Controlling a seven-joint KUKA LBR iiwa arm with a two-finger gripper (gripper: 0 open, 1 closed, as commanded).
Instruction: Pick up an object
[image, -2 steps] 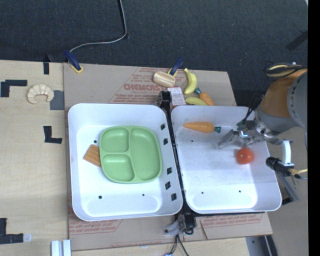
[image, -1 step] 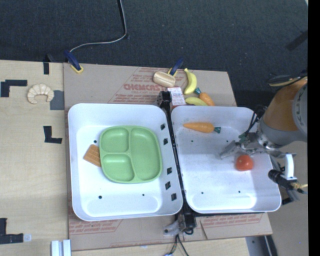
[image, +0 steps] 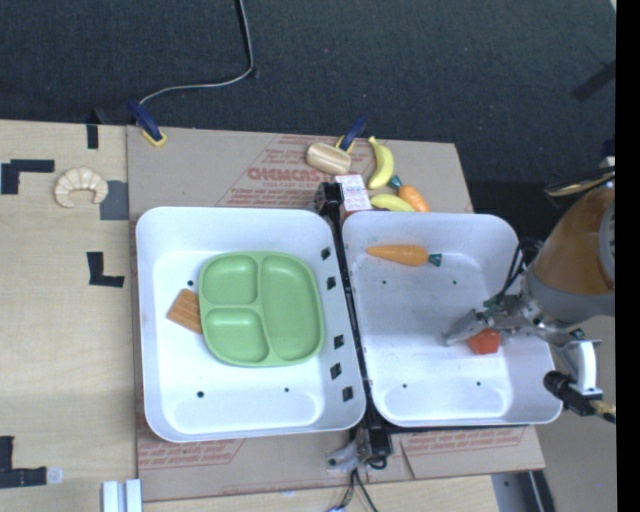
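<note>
I work over a bench (image: 60, 330) of pale wood marked with black tape, where a brown cardboard sheet (image: 270, 170) lies under two shallow white bins set side by side; beyond the bench the floor is dark carpet, with a white cable (image: 235, 50) trailing across it. The left bin (image: 160, 390) holds a green divided plate (image: 262, 307), and a flat orange-brown piece (image: 186, 311) pokes out from under the plate's left edge. In the right bin (image: 440, 400) a toy carrot (image: 402, 255) lies near the far wall, well apart from me. My gripper (image: 478, 330) reaches in from the right and sits low over the bin floor, right at a small red-orange object (image: 485, 343) that touches or lies just beneath my fingertips; I cannot tell whether my fingers are spread or closed on it. Behind the bins, on the cardboard, a small heap of toy food rests: a bread roll (image: 326, 156), two bananas (image: 382, 165) and a small box (image: 353, 191). A croissant (image: 80, 186) lies far off on the bench's left. Nothing stands between me and the red-orange object.
</note>
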